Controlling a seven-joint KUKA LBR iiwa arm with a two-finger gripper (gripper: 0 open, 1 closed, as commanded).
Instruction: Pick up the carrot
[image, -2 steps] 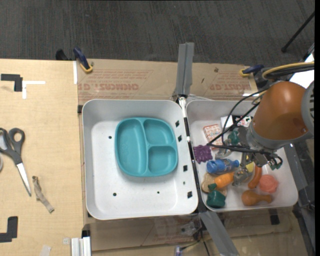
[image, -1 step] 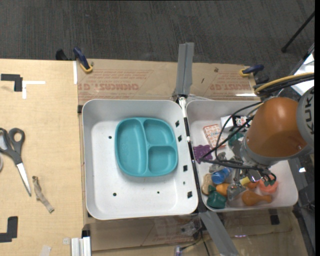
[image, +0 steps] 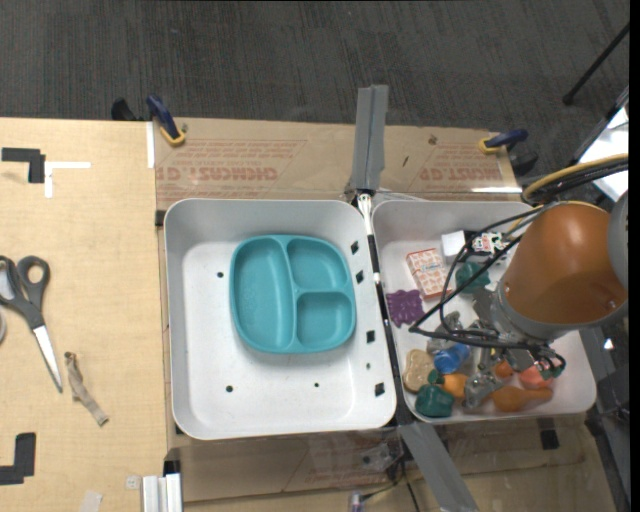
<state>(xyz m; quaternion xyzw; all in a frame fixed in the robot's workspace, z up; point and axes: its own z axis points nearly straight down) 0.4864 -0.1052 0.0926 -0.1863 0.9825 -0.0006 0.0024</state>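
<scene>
The fingers (image: 487, 383) are parked low in the right bin (image: 575, 405), buried in the toy pile. How far they're spread can't really be made out, nor anything gripped. The carrot (image: 516, 398) is seen lying just beside them near the front wall. A teal plate (image: 293, 294) is sat in the left bin (image: 195, 330).
</scene>
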